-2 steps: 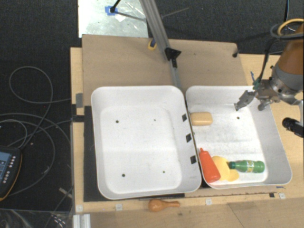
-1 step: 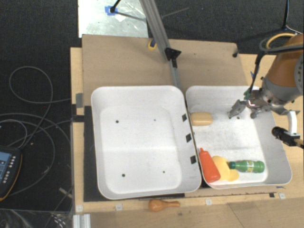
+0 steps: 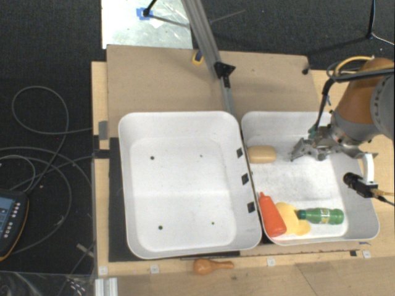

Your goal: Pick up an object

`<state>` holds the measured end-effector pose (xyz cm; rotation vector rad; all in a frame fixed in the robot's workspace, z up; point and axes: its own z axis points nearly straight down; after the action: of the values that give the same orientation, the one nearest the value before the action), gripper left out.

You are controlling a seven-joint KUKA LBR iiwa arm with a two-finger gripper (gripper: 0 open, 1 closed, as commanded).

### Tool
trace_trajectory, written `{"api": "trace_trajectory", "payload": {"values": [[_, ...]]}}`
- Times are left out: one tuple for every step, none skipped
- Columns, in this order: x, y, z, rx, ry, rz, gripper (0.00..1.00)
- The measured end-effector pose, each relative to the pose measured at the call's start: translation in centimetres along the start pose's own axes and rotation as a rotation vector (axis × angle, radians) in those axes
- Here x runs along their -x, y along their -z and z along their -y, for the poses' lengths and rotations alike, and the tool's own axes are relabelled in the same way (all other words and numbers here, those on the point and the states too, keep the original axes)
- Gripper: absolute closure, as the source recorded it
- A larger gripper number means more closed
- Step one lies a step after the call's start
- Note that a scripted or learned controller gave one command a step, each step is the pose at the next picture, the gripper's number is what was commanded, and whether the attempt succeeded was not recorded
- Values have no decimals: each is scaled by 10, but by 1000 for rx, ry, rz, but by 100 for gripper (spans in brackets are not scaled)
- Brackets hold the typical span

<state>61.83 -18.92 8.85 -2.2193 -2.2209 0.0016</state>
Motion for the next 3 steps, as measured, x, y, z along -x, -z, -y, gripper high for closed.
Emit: {"api": "trace_trajectory", "payload": {"values": [[1, 14, -2, 7, 0, 2, 100], [6, 60, -1, 9, -1, 3, 100], [4, 108, 5, 9, 1, 3, 100]]}}
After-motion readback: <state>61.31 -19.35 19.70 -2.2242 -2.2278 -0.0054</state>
